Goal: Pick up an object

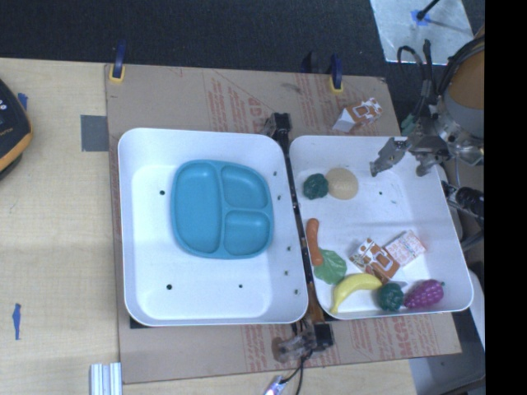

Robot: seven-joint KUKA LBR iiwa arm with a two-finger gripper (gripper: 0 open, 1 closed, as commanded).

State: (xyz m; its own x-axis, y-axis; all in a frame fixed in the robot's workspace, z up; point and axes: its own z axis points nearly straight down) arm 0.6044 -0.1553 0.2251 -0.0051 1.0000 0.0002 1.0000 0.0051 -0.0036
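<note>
Over the right bin's 1 o'clock corner, the end effector hangs with both fingers spread apart and nothing between them. Inside that bin, a dark green ball touches a beige ball at 10 o'clock. A carrot, banana, grapes and two snack packets lie toward 6 o'clock. Left bin holds a blue divided plate.

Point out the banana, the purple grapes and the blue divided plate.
banana [353,290], camera view, middle of its curved body
purple grapes [423,293], camera view, centre of the bunch
blue divided plate [196,204], camera view, floor of its large compartment
</note>
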